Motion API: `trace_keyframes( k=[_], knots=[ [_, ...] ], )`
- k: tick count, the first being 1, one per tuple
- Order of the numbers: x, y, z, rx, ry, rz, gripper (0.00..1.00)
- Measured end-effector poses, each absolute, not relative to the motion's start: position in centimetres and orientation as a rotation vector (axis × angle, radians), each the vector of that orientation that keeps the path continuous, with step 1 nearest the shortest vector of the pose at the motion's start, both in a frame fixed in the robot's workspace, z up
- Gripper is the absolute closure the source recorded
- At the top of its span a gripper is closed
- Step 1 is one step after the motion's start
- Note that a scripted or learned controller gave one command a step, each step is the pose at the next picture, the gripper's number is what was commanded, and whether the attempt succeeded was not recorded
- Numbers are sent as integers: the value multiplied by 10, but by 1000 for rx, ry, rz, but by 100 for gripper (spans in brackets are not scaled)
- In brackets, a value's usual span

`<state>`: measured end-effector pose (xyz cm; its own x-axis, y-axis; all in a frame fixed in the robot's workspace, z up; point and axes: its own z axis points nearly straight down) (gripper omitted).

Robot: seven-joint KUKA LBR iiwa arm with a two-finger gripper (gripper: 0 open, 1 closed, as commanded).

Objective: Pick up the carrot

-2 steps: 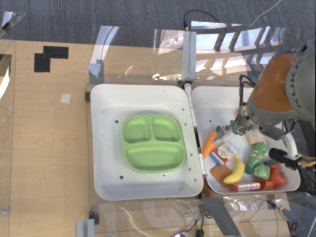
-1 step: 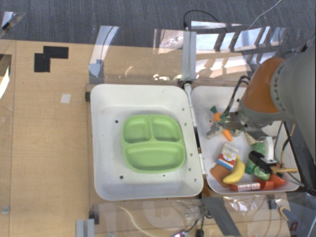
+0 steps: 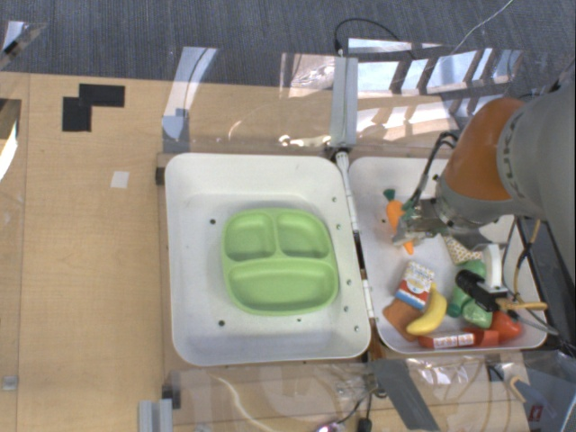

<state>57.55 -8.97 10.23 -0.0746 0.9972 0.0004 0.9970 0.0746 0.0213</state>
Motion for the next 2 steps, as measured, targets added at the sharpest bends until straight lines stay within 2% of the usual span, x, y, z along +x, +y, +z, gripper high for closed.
trace_keyframes(
  k=[1,2],
  knots=[
    [607,-28,204,2259,2177,7,100],
    [639,-52,252,2377,2049,5,100]
  ],
)
